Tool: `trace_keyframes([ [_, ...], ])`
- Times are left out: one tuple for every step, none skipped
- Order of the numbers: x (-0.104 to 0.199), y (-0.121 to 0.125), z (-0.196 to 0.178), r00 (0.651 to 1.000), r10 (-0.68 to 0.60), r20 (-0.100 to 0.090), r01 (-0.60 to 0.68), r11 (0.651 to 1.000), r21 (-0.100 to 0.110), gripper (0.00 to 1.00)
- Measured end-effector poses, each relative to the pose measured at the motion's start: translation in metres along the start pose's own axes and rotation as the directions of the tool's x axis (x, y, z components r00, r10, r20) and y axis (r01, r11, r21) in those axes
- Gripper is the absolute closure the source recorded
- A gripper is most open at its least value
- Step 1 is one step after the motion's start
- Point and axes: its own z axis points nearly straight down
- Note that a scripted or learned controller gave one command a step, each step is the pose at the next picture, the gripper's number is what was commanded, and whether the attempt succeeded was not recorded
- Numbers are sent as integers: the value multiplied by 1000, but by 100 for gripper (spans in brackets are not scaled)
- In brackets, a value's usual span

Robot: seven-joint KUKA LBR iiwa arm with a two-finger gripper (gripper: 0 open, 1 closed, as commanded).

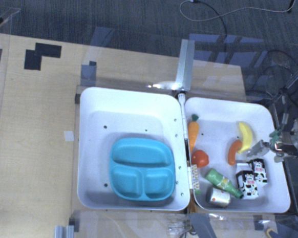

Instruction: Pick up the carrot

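Camera view: carrot (pixel 193 132) lying along the left wall of the right bin (pixel 219 110), stem end up, just above a red tomato (pixel 200 158). Gripper (pixel 270 146) at the bin's right edge beside the banana (pixel 246 136); open or closed, cannot tell.

Light wood bench (pixel 33 148) carries two shallow white bins side by side, touching along the middle. Left bin (pixel 95 111) sits directly on the bench, right bin (pixel 221 110) just beside it. Black tape marks (pixel 41 55) lie on the bench top at the far left, well apart from the bins. Small pale sticker (pixel 68 135) on the bench just left of the left bin. Grey metal post (pixel 185 65) stands behind the seam between the bins.
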Motion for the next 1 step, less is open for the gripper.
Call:
trace_keyframes([
  [1, 2, -11, 1000, -4, 1, 4, 1000, -6, 100],
])
